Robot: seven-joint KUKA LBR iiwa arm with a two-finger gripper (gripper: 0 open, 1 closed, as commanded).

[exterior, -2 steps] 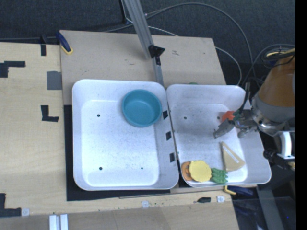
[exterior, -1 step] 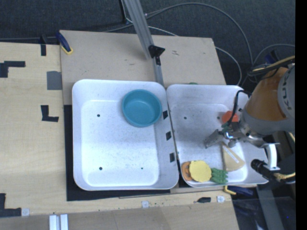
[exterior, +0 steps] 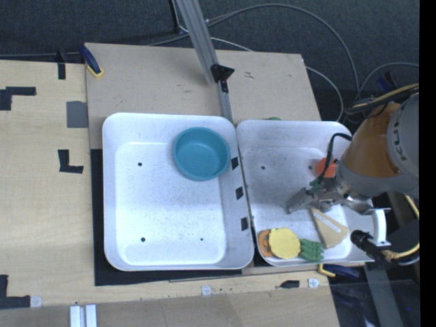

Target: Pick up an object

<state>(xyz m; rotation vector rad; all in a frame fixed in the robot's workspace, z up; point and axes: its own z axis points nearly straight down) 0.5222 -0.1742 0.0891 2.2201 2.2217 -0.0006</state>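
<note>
The arm [exterior: 402, 138] is grey with a broad orange band [exterior: 371, 148] above the wrist. A black cable [exterior: 331, 148] loops beside it, and the gripper [exterior: 303, 199] is dull grey metal

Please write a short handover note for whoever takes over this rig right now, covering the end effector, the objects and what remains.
End effector: low in the right white bin; nothing visibly held.
Objects: round blue plastic bowl at the back of the left white bin; yellow round toy, green toy and tan wedge at the right bin's near edge.
Done: no pick yet.
Left: grasp and lift one object.
</note>
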